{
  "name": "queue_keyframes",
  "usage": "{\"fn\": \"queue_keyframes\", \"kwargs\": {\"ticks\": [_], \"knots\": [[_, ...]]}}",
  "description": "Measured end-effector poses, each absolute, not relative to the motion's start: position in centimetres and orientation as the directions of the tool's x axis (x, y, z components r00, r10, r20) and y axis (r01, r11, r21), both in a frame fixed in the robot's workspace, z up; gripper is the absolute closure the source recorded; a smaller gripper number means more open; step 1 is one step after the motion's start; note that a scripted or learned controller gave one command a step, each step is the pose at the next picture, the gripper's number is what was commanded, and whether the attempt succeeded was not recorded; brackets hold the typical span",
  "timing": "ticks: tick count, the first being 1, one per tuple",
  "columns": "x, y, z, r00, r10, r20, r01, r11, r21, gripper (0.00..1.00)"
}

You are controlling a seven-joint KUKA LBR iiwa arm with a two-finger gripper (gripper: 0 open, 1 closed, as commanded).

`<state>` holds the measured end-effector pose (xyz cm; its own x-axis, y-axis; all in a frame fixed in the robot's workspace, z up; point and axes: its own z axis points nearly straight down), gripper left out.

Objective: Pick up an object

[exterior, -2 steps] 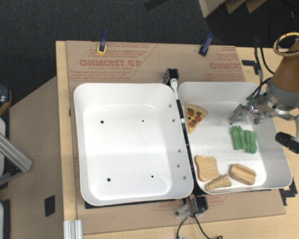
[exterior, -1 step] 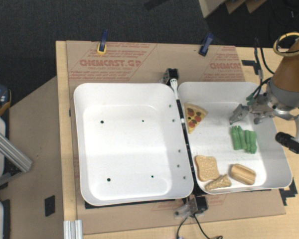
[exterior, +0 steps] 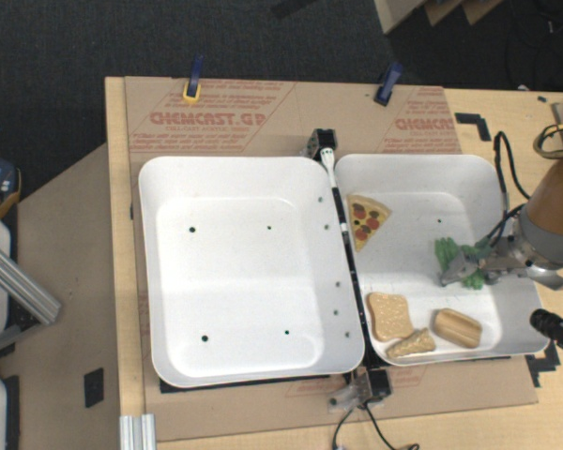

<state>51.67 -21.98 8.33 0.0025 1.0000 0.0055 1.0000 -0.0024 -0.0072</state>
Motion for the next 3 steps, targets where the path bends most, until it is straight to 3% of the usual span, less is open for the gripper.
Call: {"fn": "queue_keyframes", "kwargs": {"ticks": [1,2,3], "knots": [[60.5,-18.0,8.5,-0.007,1.0,0.0,1.0,0.007,0.008,0.0],[58.4,-22.2,8.6,0.0,1.0,0.008,1.0,0.0,0.002,0.0],[58.4,-22.1,8.5,-0.003,1.0,0.006,1.0,0.003,0.001,0.0]]}}
